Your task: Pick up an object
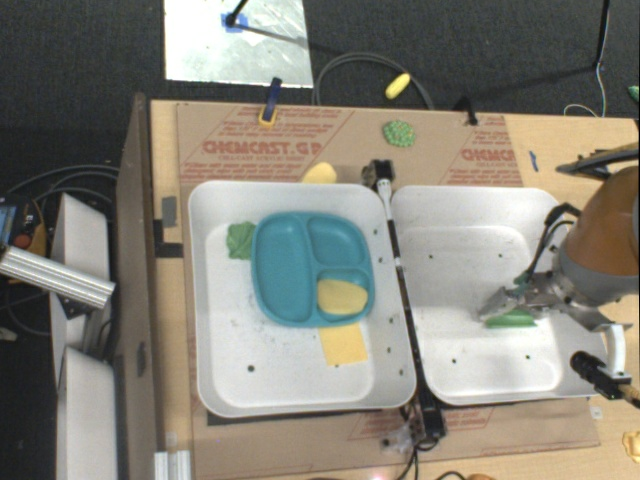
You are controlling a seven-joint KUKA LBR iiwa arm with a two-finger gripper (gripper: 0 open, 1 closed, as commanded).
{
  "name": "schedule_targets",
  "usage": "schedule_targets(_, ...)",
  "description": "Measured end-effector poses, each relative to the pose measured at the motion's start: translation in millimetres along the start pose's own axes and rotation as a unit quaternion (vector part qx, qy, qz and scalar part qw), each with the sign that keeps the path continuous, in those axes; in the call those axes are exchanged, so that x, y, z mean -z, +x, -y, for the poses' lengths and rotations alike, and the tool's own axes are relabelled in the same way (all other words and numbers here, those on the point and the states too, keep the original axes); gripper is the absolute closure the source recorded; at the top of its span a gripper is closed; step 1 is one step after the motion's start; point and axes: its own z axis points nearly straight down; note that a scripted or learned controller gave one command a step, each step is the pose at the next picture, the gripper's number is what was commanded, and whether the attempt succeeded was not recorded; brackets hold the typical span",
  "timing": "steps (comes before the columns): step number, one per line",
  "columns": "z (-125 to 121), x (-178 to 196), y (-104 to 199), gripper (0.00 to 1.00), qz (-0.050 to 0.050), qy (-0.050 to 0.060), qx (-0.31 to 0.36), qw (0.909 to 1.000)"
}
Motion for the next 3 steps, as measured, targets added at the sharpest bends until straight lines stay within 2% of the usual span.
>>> schedule_targets(1, -2, 14, 1, 1.00, 0.000, -0.003, 0.001, 1.0000)
schedule_targets(2, -42, 67, 63, 1.00, 0.000, -0.005, 0.005, 1.0000)
schedule_targets(3, -56, 105, 160, 1.00, -0.002, -0.004, 0.008, 1.0000)
